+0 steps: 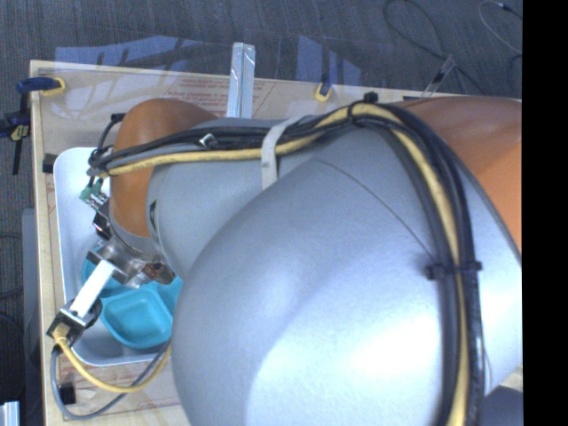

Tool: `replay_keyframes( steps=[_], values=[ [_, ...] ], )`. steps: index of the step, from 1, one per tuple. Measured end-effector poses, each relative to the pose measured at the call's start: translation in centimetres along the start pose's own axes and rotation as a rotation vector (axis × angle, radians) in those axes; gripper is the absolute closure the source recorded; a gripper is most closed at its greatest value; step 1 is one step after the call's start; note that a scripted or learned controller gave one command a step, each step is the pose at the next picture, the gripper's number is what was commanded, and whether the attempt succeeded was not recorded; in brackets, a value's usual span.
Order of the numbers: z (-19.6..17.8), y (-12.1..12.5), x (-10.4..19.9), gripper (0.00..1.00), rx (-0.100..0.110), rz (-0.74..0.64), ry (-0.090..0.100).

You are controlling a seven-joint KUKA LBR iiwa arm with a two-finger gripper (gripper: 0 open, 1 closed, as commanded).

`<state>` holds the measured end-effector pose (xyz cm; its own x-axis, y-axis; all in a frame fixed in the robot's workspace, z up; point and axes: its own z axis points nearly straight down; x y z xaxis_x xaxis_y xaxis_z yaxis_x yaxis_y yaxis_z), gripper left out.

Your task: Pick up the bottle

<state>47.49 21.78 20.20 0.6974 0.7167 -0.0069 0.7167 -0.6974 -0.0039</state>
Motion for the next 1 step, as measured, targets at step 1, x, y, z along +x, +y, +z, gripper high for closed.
replay_keyframes(
  steps=[1],
  values=[
    [0.82,0.1,0.0,1.0,-0.002,0.248,0.004]
  ],
)
